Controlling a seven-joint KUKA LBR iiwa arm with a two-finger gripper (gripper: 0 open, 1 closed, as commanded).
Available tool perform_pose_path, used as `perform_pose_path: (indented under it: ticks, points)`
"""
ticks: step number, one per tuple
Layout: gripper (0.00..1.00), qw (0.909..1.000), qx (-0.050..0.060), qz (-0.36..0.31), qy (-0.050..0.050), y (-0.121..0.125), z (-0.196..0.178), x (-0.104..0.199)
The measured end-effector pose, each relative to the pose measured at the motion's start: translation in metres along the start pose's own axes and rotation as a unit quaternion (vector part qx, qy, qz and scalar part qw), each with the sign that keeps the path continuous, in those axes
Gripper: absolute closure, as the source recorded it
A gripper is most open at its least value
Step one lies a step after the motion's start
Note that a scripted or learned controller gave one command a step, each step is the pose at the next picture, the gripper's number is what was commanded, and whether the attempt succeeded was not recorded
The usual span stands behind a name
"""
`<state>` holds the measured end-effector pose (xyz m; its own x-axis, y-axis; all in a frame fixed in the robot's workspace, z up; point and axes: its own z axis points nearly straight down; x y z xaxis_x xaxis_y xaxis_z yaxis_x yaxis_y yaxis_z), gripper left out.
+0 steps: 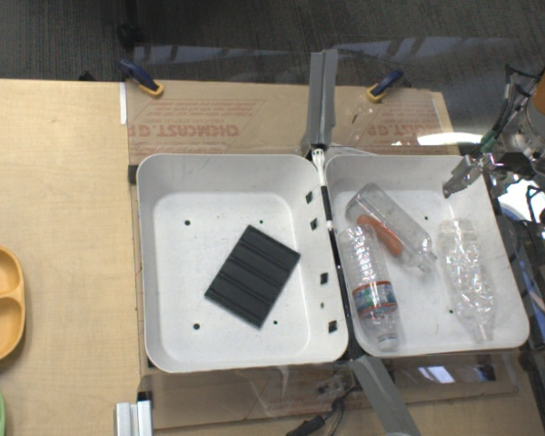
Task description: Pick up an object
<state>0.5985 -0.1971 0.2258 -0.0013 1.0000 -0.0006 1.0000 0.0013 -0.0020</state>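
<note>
Now the gripper [454,185] hovers at two o'clock, its state unclear.
Crumpled bottle [465,280] looks light, slippery; grasp its middle.

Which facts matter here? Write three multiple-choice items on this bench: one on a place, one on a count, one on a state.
1. Where does the black ribbed panel lie?
A. In the left bin
B. In the right bin
C. On the cardboard behind the bins

2. How many clear plastic bottles or containers lie in the right bin?
A. One
B. Three
C. Five

3. How does the water bottle with the label lie?
A. Standing upright
B. On its side
C. Lifted in the tool

Answers:
1. A: the panel rests tilted on the floor of the left bin.
2. B: the labelled water bottle, a clear container with something orange inside, and a crumpled bottle.
3. B: it lies flat along the bin's left wall, apart from the tool at the bin's upper right corner.
</note>
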Motion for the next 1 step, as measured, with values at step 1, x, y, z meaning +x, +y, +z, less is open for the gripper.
perform_pose_path:
  ticks: [1]
  points:
    - [0.0,1.0,0.0,0.0,0.0,0.0,0.0,0.0]
